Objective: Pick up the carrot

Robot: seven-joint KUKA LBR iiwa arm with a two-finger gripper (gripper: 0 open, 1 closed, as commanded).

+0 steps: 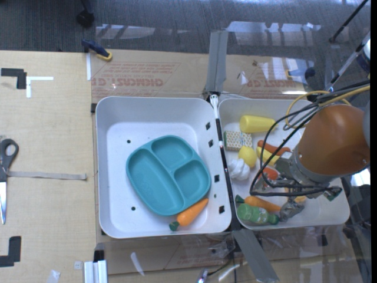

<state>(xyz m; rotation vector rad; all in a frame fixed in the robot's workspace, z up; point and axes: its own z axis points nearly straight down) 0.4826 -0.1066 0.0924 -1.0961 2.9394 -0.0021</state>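
Orange tapered carrot (pixel 191 213) against smooth teal divided tray (pixel 168 174), left bin (pixel 106 175)

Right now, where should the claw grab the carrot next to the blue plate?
Probably across the thick orange middle of the carrot, coming straight down from above. It lies flat and slanted in the left bin, green end at the lower left. The blue plate touches its upper side and the bin's wall is close, so squeeze across its narrow width.

Wooden bench (pixel 47 134) before dark, light-streaked carpet (pixel 177 5)
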